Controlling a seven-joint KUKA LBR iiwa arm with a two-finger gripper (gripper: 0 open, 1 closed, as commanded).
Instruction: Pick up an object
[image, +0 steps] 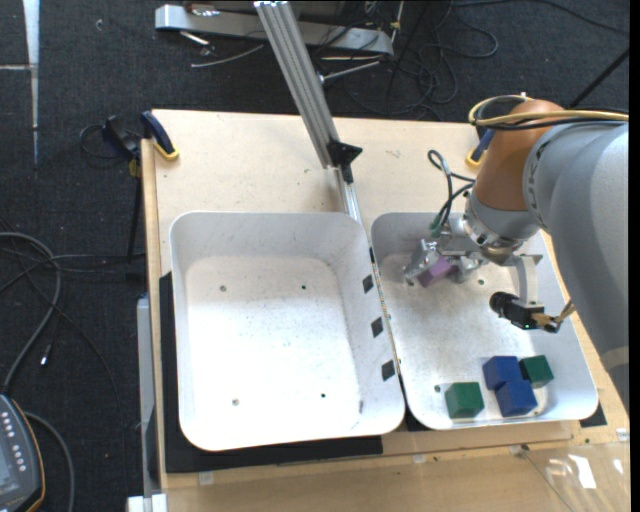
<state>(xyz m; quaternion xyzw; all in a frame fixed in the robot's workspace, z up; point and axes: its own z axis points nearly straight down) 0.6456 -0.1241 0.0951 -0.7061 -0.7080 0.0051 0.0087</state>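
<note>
Nearest, along the right bin's front edge, sit a green block, a blue block and a smaller green block — close together. Farther back in that bin, the gripper pinches a purple block between its fingers — above the bin floor.

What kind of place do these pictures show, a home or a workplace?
Most likely a robotics lab, not a home. A grey arm reaches over a wooden bench bearing two white bins, loose cables trail across dark carpet, and coloured test blocks lie in the right bin.
</note>
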